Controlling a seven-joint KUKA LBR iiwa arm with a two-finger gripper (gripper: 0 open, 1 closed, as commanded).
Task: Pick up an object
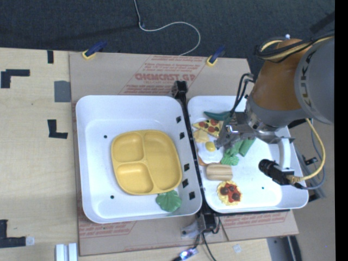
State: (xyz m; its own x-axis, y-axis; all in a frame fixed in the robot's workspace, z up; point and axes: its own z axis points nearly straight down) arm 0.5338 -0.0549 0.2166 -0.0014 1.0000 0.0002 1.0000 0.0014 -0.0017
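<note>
The green ridged plastic toy vegetable (pixel 237 150), lying near the middle of the right white bin (pixel 283 200) toward its left wall, appears to us the likeliest object of the pick. We record the two-finger gripper (pixel 231 137) directly above it, low in the bin, with the grey arm (pixel 283 86) reaching in from the right edge. We cannot tell from this slant whether the gripper is released or clenched, and nothing is visibly held.

Around the target we note a tan hot-dog-shaped toy (pixel 218 171) just beside it toward the bin's near edge, a small pizza-slice toy (pixel 207 126) toward the far left corner, a round yellow toy with red topping (pixel 229 192) near the near edge, and a dark teal leaf-shaped piece (pixel 217 115) at the far side. The left white bin (pixel 89 145) carries a yellow divided plastic plate (pixel 145 162) and a green lettuce-like toy (pixel 169 200) at its near edge.

In our judgement the step in hand is the descent and closure. To do it well, the gripper should straddle the green piece across its narrow width, stay clear of the hot-dog toy, and close fully before any lift.
</note>
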